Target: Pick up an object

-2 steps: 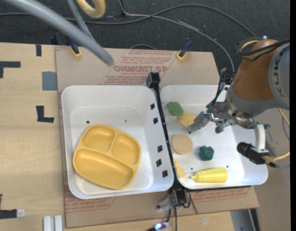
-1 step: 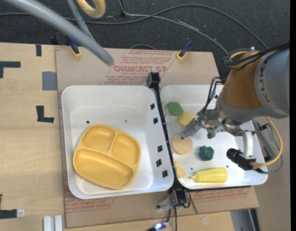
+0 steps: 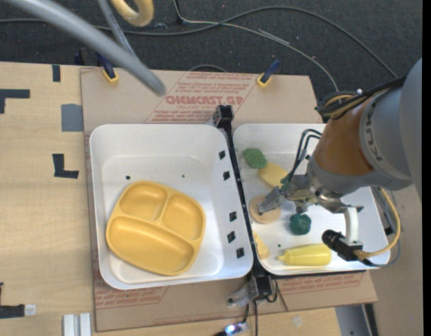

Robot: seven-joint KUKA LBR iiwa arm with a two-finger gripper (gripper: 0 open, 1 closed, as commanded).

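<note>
while the gripper [image 3: 280,198] gapes empty, one yellow tray [image 3: 155,227] fills one of two bins [image 3: 103,187]

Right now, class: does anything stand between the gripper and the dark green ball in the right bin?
Nothing visible does. The gripper hangs just up-left of the dark green ball, beside a tan disc; the yellow bottle lies beyond the ball.
</note>
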